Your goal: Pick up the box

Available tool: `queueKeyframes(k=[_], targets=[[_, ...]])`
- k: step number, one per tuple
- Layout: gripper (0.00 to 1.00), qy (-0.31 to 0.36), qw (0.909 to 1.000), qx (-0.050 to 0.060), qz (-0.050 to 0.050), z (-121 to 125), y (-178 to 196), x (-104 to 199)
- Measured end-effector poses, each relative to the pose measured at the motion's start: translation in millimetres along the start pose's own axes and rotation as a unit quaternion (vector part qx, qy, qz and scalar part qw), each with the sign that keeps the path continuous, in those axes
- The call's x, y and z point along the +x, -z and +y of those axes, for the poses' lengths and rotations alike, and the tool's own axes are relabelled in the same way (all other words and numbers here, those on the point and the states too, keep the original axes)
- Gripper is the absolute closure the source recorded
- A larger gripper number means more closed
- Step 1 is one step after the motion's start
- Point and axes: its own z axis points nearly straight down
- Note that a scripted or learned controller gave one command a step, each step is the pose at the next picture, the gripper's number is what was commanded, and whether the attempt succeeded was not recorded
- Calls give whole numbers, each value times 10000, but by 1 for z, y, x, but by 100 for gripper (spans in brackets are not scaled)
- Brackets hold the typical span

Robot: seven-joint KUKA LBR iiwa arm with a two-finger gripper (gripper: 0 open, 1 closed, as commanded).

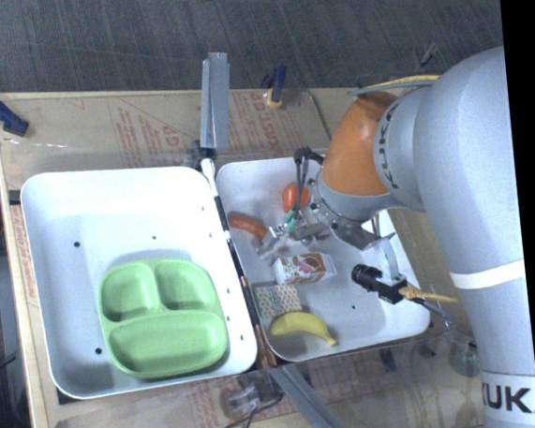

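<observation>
The box (pixel 304 268), a small white carton with a reddish-brown print, lies flat in the middle of the right bin (pixel 405 322). My gripper (pixel 282 238) hangs low over that bin, just above and slightly left of the box's upper edge. Nothing shows held in it, and the box rests on the bin floor.
A yellow banana (pixel 303 327) lies at the right bin's front, with a speckled flat block (pixel 278 300) beside the box. A red sausage-like piece (pixel 247 225) and an orange piece (pixel 291 197) sit behind the gripper. The left bin (pixel 51 210) holds a green divided tray (pixel 162 315).
</observation>
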Motion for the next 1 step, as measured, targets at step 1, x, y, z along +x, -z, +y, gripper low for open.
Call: queueKeyframes(k=[1], targets=[[0, -140, 9999, 4, 4, 37, 39, -64]])
